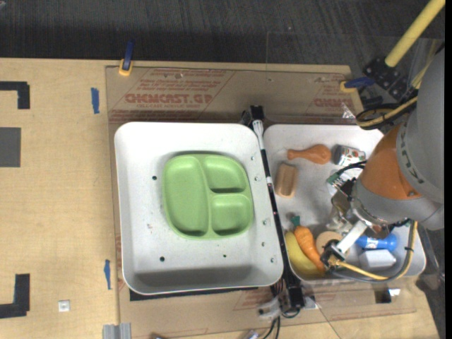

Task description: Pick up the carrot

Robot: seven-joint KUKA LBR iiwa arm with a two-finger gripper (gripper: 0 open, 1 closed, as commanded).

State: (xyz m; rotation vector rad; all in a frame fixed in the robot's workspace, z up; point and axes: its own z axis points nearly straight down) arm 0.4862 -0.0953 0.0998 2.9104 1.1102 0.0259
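Note:
The carrot (pixel 307 244) is orange with a small green top. It lies near the front left of the right bin (pixel 311 136), pointing toward the front edge and resting against a yellow banana (pixel 296 255). My gripper (pixel 339 219) hangs low over the bin just right of the carrot, under the grey wrist with its orange band. Nothing shows in its grasp.
The left bin (pixel 134 189) holds a green divided plate (pixel 208 194). In the right bin lie a tan block (pixel 285 179), an orange drumstick (pixel 312 154), a small grey item (pixel 347 153), a round tan piece (pixel 327 241) and a blue and white object (pixel 378 249).

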